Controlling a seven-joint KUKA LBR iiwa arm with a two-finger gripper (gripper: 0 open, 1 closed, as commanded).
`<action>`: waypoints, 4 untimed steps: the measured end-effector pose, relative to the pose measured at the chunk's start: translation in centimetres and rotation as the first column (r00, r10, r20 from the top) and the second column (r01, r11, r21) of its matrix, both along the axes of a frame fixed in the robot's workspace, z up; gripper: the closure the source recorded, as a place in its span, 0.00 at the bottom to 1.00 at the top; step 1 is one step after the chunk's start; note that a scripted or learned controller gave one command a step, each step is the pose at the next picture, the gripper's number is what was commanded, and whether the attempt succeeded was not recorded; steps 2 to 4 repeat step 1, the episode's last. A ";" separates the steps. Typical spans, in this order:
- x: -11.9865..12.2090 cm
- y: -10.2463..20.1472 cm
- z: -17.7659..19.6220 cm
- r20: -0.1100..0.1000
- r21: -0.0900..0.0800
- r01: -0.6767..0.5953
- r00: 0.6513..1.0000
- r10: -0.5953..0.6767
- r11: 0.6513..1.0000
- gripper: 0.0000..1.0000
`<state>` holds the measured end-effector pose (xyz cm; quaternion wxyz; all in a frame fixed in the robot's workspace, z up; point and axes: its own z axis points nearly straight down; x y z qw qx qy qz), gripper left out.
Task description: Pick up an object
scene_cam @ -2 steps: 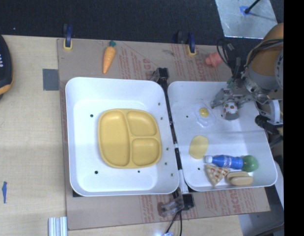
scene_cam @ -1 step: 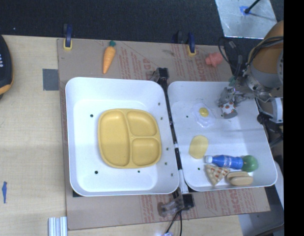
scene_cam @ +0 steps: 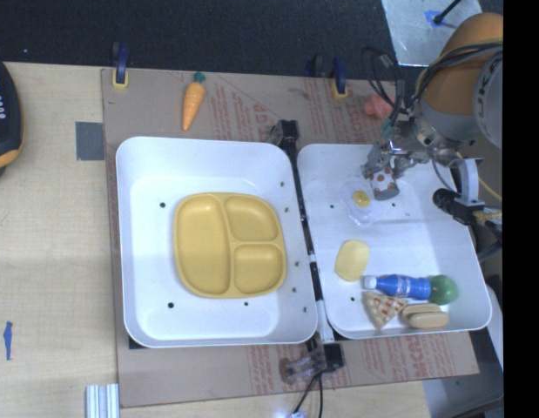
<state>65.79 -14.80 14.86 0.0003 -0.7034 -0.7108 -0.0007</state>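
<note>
Two shallow white bins sit side by side on the bench. The left bin [scene_cam: 138,233] holds a yellow divided tray [scene_cam: 229,244]. The right bin [scene_cam: 452,233] holds a small yellow round piece [scene_cam: 361,199] near its upper middle, a pale yellow lump [scene_cam: 352,259], a blue bottle [scene_cam: 403,286] lying on its side, a green ball [scene_cam: 443,289] touching the bottle's right end, a pizza slice toy [scene_cam: 381,309] and a tan bread-like piece [scene_cam: 424,318] along the near wall. The arm is cut off at the right edge, so only its wrist end is seen. The gripper [scene_cam: 384,181] hangs over the upper part of the right bin; its tip is small and cluttered with cables, and a small reddish-and-white item at the tip cannot be identified. Whether the jaws are open or closed cannot be told. The small yellow round piece lies just below and left of the jaws, apart from them. A toy carrot [scene_cam: 192,102] lies outside the bins, above the left one.
</note>
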 end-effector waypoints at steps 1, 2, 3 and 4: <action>-0.1 5.4 1.7 -0.004 0.000 0.000 1.000 0.000 1.000 1.00; -0.1 5.4 1.7 -0.004 0.000 0.000 1.000 0.000 1.000 1.00; -0.1 5.4 1.7 -0.004 0.000 0.000 1.000 0.000 1.000 1.00; -0.1 5.4 1.7 -0.004 0.000 0.000 1.000 0.000 1.000 1.00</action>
